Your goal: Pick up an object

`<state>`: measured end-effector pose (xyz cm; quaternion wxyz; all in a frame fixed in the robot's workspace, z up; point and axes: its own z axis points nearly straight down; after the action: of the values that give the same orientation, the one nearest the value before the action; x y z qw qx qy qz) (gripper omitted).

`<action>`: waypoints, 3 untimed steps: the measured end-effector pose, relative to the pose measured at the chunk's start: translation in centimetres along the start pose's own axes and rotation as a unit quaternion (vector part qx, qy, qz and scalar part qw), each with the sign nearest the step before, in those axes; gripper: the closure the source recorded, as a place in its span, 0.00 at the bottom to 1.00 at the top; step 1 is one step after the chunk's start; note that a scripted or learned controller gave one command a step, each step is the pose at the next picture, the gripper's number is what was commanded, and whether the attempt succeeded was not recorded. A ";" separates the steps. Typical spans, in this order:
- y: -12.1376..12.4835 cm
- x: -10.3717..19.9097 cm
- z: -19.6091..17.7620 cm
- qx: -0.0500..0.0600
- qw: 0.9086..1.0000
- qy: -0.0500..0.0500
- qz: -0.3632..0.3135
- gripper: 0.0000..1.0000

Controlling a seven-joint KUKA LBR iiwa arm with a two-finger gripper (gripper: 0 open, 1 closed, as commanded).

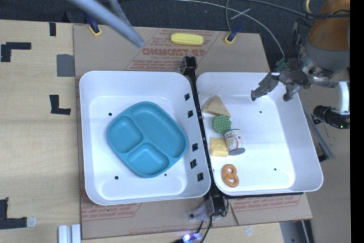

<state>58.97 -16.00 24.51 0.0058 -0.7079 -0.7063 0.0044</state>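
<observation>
**Gripper poised at the right bin's far rim, nothing held**

The gripper [276, 88] hangs spread and empty, well apart from the clustered items; descending there, it would likely close on bare floor. The left bin [91, 122] holds a blue divided plate [147, 138]. The right bin [284, 139] holds a cheese wedge [215, 105], green ball [222, 123], small can [232, 138], yellow block [219, 147] and pretzel [230, 174].
</observation>
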 end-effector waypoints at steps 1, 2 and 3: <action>0.2 0.1 -0.8 -0.007 1.000 -0.001 -0.002 0.00; -0.5 0.0 5.4 -0.004 1.000 -0.001 -0.001 0.00; -0.1 0.4 11.7 -0.004 1.000 -0.001 -0.002 0.00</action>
<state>58.67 -15.61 12.77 0.0021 -0.7065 -0.7077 0.0020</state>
